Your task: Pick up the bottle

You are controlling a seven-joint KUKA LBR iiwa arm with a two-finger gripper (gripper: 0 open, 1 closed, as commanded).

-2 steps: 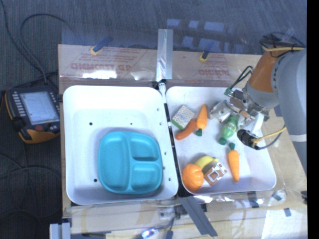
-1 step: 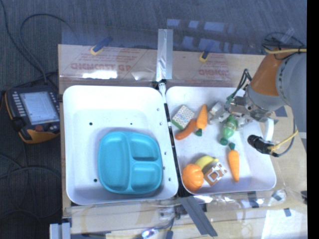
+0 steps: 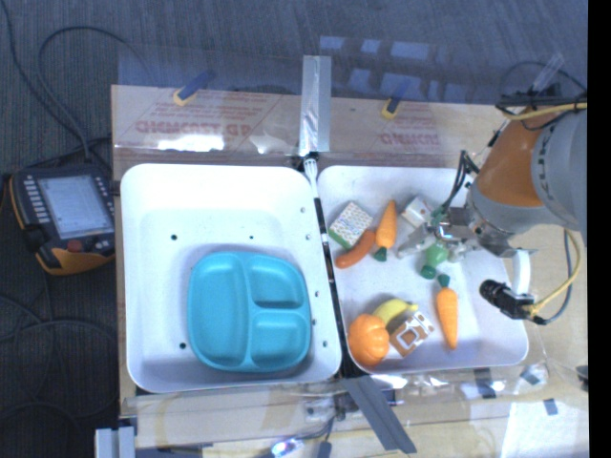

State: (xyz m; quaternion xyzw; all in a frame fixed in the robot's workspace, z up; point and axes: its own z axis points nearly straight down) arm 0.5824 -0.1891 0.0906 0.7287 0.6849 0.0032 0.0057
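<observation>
1. Dark grey carpet surrounds a bench with a cardboard-brown top, on which two shallow white bins sit side by side: the left bin and the right bin.
2. Reaching in from the right, the grey arm with its orange band ends in the gripper, low over the upper middle of the right bin.
3. Whether the jaws are spread or pressed together cannot be told; the wrist hardware hides them.
4. Directly under and just below the gripper lies the small green bottle, with a dark green cap end toward the bin's near side. It appears to touch the gripper, but a grasp cannot be confirmed.
5. Just left of the jaws lies a pale grey-white object, too small to name.
6. Further left stands an orange carrot with a green tip, then a reddish-orange pepper-like piece and a speckled pale block.
7. Below the jaws, a second carrot lies on the bin floor.
8. Lower left of the jaws cluster a yellow banana-like piece, an orange round fruit and a small patterned cube.
9. Well left of the jaws, in the left bin, rests a blue divided plate.
10. Far left, on the carpet, lies a teach pendant with cables.
</observation>
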